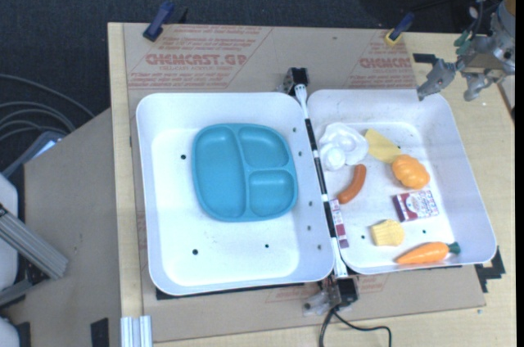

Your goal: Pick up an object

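- Nearest me in the right bin (471, 198) lies a smooth carrot (426, 254), tapered, glossy like moulded plastic, with a ridged yellow chunk (387, 233) just above it.
- A little further in sit a flat printed carton (417, 205), a rounded orange fruit (409, 171), a curved reddish sausage (352, 183), a pale yellow wedge (380, 145) and a lumpy white piece (340, 147). Any of these could be the pick, and all lie loose on the bin floor.
- In the left bin (164, 214) rests a teal divided tray (244, 171), matte, three compartments, rounded corners.
- Farthest off, the gripper (453, 82) hangs over the right bin's far corner, its two grey metal fingers spread apart with nothing between them.
- So I judge the pick hasn't begun: the arm must come over an item, descend, close and lift.
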Robot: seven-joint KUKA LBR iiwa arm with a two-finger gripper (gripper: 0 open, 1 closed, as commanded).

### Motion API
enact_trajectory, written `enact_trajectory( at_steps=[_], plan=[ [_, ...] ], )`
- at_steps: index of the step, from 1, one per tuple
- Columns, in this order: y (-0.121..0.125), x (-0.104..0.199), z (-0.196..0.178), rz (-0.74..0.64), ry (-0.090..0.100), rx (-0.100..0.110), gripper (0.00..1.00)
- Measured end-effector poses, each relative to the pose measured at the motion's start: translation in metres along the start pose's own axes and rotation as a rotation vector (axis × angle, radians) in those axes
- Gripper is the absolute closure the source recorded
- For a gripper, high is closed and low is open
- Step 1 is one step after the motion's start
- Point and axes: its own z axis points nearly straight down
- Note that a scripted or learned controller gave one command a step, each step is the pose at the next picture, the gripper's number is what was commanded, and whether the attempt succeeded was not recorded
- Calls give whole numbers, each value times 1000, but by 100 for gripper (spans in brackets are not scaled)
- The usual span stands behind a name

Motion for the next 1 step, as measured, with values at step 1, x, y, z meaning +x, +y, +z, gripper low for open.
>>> enact_trajectory(
  at_steps=[1],
  plan=[
    [-1, 26, 172, -1, 0, 0, 0]
  ],
)
